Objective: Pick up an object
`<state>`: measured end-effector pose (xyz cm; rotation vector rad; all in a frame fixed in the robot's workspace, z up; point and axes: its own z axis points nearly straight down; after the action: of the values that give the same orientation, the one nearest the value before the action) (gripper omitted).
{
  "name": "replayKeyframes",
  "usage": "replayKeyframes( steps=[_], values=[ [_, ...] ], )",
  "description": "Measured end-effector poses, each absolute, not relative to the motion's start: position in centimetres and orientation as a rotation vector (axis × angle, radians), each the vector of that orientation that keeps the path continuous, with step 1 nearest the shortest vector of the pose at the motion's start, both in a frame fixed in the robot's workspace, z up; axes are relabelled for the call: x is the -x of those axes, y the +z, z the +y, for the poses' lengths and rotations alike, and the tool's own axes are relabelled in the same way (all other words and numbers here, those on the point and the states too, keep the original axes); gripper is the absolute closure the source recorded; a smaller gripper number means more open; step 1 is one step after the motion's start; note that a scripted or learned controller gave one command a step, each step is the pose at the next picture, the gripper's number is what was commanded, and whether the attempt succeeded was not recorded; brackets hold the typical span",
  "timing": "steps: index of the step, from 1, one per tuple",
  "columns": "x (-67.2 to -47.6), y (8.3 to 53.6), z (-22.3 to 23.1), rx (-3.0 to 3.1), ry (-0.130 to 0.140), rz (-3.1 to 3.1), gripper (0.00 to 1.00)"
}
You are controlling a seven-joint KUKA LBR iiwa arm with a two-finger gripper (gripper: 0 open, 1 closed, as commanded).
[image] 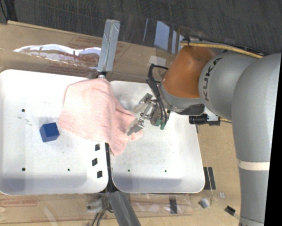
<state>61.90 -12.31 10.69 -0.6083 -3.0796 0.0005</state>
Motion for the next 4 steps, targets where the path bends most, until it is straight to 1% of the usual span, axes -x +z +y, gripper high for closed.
replayKeyframes(
  steps=[1, 2, 3, 4],
  values=[
    [-65.1, 9.3, -9.7, 0.356, 0.0, -3.125, 0.0],
    [-65.2, 10.5, -9.7, 0.352, 0.001, -3.129, 1.0],
    [-65.2, 10.5, -9.7, 0.352, 0.001, -3.129, 0.0],
    [-65.3, 11.6, -9.6, 0.348, 0.002, -3.132, 1.0]
  ],
)
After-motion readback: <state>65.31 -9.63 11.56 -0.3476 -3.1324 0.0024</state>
